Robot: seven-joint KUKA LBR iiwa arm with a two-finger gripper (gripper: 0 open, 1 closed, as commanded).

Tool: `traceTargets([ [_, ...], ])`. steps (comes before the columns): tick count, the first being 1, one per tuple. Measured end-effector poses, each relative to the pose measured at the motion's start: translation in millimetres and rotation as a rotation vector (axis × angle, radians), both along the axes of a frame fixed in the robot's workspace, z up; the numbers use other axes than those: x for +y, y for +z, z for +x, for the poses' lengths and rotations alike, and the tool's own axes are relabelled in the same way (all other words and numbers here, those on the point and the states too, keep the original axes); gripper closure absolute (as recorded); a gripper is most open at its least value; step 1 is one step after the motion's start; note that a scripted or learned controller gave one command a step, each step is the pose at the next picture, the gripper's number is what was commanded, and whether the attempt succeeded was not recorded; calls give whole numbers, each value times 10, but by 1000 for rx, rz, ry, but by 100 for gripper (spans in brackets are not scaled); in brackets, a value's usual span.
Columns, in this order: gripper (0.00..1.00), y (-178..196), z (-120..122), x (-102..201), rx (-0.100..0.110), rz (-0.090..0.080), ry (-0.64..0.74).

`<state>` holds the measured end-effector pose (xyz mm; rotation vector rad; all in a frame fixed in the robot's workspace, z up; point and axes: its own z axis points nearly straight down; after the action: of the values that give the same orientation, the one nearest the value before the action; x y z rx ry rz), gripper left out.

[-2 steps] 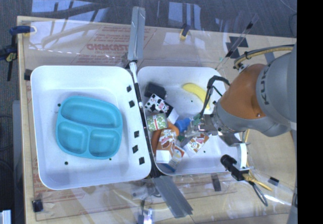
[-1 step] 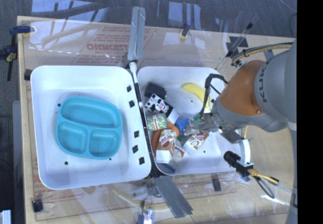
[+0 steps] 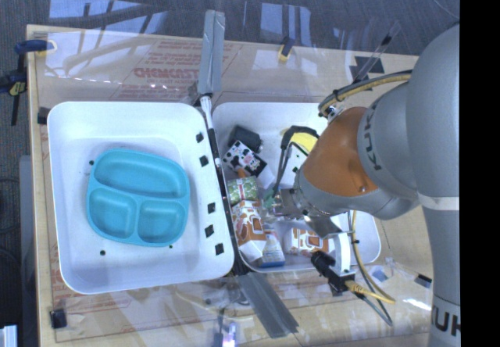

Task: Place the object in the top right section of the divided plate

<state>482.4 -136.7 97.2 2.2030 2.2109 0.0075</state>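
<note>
The grey arm with its orange band reaches into the right white bin among small printed packets. The turquoise divided plastic plate in the left white bin holds nothing; placing has not begun.

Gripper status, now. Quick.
Gripper: cannot be told. It is down over the cluttered right bin, with the arm's wrist covering it from the camera. The blue divided plate sits in the left bin.

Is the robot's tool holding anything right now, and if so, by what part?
Cannot be told. The arm hangs over the right bin and covers the tool, so any hold on the packets beneath is hidden.
</note>
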Motion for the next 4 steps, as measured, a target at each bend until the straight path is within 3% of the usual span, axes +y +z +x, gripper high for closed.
traceTargets([
  [1,100,73,12,-9,2,0,5],
  [2,100,916,-49,498,25,12,73],
  [3,100,1117,382,1765,25,11,106],
  [4,100,286,140,2409,30,8,218],
])
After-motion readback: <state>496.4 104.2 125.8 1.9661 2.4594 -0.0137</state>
